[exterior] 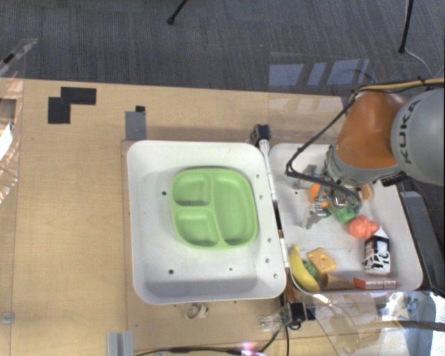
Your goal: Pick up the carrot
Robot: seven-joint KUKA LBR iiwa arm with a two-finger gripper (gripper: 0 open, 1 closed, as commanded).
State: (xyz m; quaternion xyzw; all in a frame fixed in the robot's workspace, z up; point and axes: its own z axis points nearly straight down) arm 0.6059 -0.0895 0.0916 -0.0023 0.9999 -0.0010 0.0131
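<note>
**Bench, carpet and glare around the bins**

The wooden bench [69, 229] was pale and light-grained, and filled most of the camera view. Black L-shaped tape [68, 103] marked its far left corner, with a small grey bracket [136, 124] standing near it. Beyond the bench's far edge lay dark grey carpet [208, 42] with a fine ribbed weave. Thin black stand legs [179, 10] crossed the carpet at the top, one near the middle and another at the far right. A clear plastic sheet caught bright reflections at the left edge [5, 139], and glare also showed on the clear panel [334, 73] near the top right.
</note>
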